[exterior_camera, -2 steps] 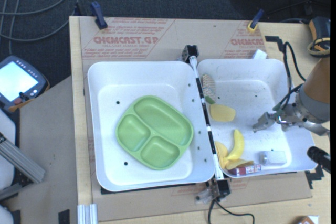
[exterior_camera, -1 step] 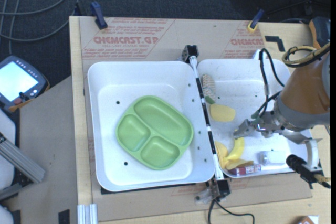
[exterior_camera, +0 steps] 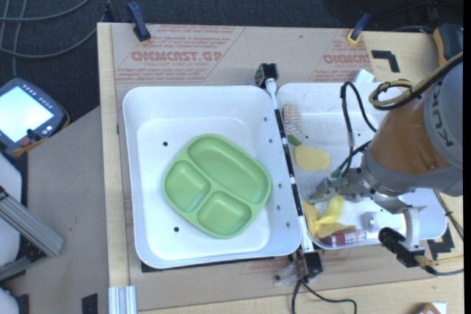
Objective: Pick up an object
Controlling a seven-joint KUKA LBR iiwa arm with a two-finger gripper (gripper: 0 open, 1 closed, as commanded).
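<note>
The thick, rounded grey metal robot arm (exterior_camera: pixel 450 110) carries a broad orange band (exterior_camera: pixel 401 140) above its wrist, with dark lettering partly visible on the grey shell. Thin black cables (exterior_camera: pixel 352 108) loop over the orange section. Below it sit a grey wrist collar and pale metal gripper hardware (exterior_camera: pixel 335 191).

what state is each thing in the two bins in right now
green divided plate: flat, right way up in the left bin, nothing in its compartments
brush: lying in the right bin, by the divider
yellow piece: lying flat, apart from the gripper
banana: lying under the gripper, not lifted
</note>
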